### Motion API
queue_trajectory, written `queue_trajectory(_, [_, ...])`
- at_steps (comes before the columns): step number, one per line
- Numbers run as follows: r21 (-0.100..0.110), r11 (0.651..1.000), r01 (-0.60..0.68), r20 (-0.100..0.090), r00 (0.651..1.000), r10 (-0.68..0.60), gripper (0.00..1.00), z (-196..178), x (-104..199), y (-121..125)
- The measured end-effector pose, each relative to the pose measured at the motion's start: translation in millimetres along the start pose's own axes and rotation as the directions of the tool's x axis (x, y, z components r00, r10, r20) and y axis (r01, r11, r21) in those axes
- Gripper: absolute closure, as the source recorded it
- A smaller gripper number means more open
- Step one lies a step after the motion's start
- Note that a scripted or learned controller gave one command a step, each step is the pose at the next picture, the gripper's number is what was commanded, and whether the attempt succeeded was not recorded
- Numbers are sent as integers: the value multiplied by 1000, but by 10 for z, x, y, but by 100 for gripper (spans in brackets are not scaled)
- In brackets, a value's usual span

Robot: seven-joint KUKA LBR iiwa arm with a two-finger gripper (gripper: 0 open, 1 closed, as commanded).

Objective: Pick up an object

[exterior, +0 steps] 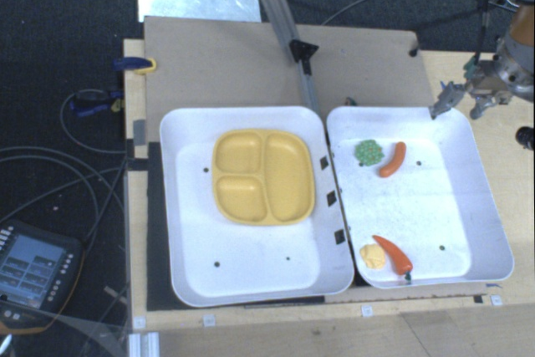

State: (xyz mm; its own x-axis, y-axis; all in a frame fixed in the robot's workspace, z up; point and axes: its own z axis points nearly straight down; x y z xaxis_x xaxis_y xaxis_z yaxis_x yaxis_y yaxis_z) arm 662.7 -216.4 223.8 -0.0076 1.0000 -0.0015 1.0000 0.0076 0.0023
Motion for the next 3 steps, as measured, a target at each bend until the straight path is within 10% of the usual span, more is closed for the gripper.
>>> queue_trajectory(3, [3,1000,1,0,1000,-1,0,855,66,73])
